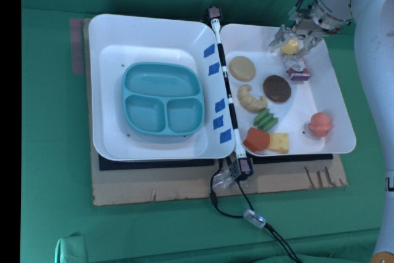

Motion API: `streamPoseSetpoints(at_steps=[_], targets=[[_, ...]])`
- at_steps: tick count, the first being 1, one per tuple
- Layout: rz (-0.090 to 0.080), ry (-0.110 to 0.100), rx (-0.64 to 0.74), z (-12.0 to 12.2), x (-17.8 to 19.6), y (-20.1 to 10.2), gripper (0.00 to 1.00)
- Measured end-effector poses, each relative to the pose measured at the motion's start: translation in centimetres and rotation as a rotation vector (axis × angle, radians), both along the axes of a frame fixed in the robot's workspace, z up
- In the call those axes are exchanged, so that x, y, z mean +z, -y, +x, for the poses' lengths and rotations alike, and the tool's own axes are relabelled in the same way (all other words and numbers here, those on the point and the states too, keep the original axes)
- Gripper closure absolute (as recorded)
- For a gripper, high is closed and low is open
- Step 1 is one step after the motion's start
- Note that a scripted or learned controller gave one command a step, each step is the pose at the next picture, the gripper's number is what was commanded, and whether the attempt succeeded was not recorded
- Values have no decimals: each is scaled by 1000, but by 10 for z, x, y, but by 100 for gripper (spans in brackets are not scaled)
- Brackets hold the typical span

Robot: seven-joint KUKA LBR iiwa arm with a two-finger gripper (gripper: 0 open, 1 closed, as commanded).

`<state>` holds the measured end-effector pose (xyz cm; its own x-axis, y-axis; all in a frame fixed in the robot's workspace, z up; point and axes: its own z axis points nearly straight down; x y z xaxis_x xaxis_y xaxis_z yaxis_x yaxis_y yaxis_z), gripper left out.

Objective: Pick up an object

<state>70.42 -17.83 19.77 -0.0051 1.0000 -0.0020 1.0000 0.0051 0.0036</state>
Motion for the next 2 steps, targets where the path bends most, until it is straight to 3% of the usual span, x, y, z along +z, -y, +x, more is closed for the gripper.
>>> streamPoseSetpoints(at_steps=[1, 2], targets=[[7, 5, -3, 2, 16, -4, 100], [-1, 12, -9, -21, 132, -82, 100]])
